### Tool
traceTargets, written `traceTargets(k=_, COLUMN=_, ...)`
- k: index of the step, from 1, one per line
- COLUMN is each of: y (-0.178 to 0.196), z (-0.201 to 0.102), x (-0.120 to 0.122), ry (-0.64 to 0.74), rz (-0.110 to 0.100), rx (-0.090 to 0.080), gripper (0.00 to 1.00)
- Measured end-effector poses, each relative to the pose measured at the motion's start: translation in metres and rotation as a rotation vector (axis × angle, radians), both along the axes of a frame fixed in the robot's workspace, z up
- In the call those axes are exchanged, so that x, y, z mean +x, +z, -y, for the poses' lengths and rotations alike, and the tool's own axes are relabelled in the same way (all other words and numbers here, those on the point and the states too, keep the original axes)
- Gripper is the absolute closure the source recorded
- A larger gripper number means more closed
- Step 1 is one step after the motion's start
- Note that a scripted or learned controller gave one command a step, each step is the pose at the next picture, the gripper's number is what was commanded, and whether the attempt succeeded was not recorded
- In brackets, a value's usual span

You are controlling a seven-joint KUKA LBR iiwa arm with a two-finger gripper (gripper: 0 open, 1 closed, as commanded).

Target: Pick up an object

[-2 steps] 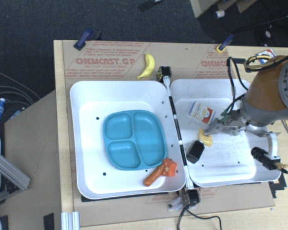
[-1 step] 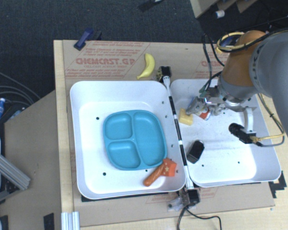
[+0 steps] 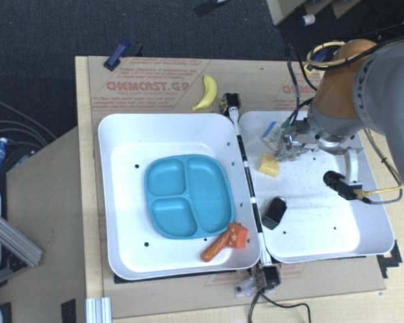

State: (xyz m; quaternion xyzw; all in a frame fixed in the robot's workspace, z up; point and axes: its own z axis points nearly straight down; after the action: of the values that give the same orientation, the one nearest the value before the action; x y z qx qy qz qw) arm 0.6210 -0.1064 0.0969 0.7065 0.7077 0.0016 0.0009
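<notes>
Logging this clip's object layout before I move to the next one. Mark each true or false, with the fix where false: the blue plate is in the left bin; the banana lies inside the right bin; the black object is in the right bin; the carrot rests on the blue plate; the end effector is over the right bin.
1. The blue plate lies in the left bin: true.
2. The banana lies inside the right bin: false, it lies on the bench beyond the bins.
3. The black object is in the right bin: true.
4. The carrot rests on the blue plate: false, it lies on the bin floor beside it.
5. The end effector is over the right bin: true.
</notes>
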Motion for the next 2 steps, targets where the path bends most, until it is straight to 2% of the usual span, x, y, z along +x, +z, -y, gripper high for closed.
traceTargets(k=1, y=0.0, z=0.0, x=0.0, ry=0.0, rz=0.0, rx=0.0, gripper=0.0)
traceTargets(k=2, y=0.01, z=0.0, x=0.001, ry=0.0, rz=0.002, rx=0.0, gripper=1.0)
